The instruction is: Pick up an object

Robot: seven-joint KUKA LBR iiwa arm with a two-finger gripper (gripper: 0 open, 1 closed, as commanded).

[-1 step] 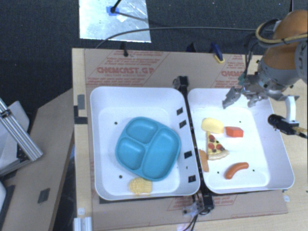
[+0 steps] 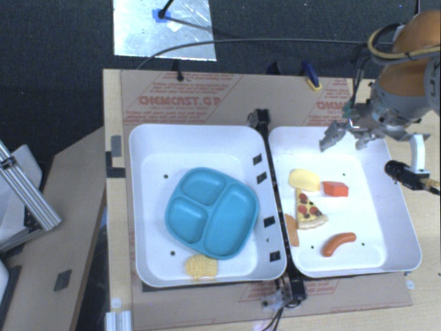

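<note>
Grey end effector (image 2: 346, 134) hangs spread and empty over the right bin (image 2: 403, 236), near its 12 o'clock rim. Toy food clusters toward the bin's centre and 9 o'clock: yellow piece (image 2: 304, 179), red block (image 2: 335, 189), pizza slice (image 2: 309, 211), sausage (image 2: 339, 243). Descending between touching pieces would likely nudge them apart and grip nothing.

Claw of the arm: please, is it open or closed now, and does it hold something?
Claw: open, fingers spread, holding nothing, above the far edge of the right bin.
</note>
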